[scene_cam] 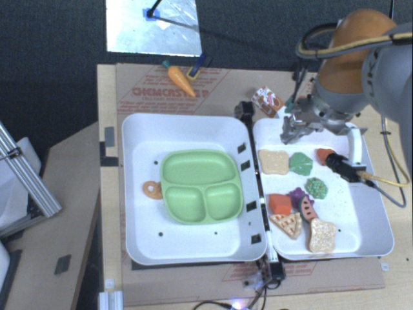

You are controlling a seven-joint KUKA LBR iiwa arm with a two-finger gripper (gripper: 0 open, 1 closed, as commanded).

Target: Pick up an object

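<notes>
The end effector (pixel 292 133) hangs over the far end of the right bin (pixel 381 234); we cannot tell how it is set, and see nothing in it. The bread slice (pixel 273 161) lies just nearer; we would centre on it and descend straight.

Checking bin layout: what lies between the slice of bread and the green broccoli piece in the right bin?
In the camera view, a green leaf-shaped piece lies between the slice of bread and the broccoli piece.
</notes>
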